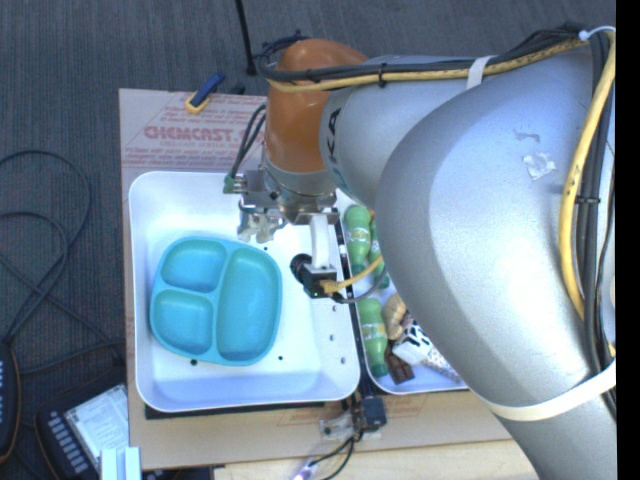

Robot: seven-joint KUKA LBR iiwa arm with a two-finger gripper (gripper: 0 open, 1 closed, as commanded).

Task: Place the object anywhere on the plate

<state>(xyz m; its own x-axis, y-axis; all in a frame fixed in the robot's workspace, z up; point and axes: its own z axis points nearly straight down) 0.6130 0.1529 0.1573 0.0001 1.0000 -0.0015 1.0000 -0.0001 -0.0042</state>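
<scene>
A light blue plate (217, 301) with three compartments lies in the left white bin (160, 208), toward its left and front. My gripper (260, 226) hangs under the orange wrist band, just past the plate's far right rim, over the bin floor. I see no object under it. Green objects (360, 236) lie in the right bin along the divider, partly hidden by my arm.
My grey arm covers most of the right bin (420, 380). A second green piece (372, 336), a brown item (398, 370) and a black-and-white item (425, 348) show at its front. A black cable fitting (305, 270) hangs beside the divider. Cardboard lies behind the bins.
</scene>
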